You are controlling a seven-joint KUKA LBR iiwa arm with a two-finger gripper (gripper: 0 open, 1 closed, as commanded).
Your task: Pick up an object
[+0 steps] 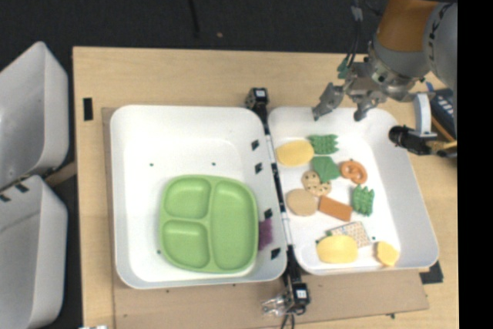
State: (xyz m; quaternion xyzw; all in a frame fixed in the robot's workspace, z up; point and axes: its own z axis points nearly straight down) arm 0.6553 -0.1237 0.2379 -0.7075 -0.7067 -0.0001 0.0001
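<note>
Nearest the camera, at the front of the right bin (412, 189), lay a yellow lemon-shaped piece (337, 249) and a smaller yellow piece (387, 253), with a speckled cracker (354, 232) between them. No writing or brand could be read on anything. Behind these sat an orange bar (334, 208), a tan oval (301, 203), a green ridged piece (362, 199), a round cookie (311, 181), a pretzel (353, 170), a green leaf shape (325, 167), a yellow round (294, 152) and a green toothed piece (323, 142). Across the divider, the left bin (146, 142) held a green divided plate (209, 223). Farthest back, the hand (340, 109) hung over the right bin's rear edge, fingers spread and grasping nothing, well apart from the toys below.
</note>
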